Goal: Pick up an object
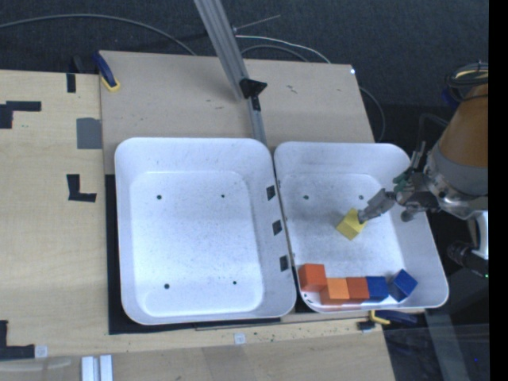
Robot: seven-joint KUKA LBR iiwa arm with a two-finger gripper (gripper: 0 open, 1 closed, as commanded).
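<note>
A yellow block [348, 226] lies tilted near the middle of the right bin [333, 165]. My gripper [370, 211] reaches in from the right, and its tip meets the block's upper right corner. From this angle the block does not show as lifted off the bin floor. Along the bin's front wall sits a row of blocks: a red-orange one [312, 275], an orange one [339, 290], a red one [358, 288], and two blue ones [378, 288] [404, 282].
The left bin [190, 228] stands beside the right one. A slanted metal rod [226, 46] crosses the bench at the back. The arm's grey body and orange band [464, 145] hang over the right bin's right edge.
</note>
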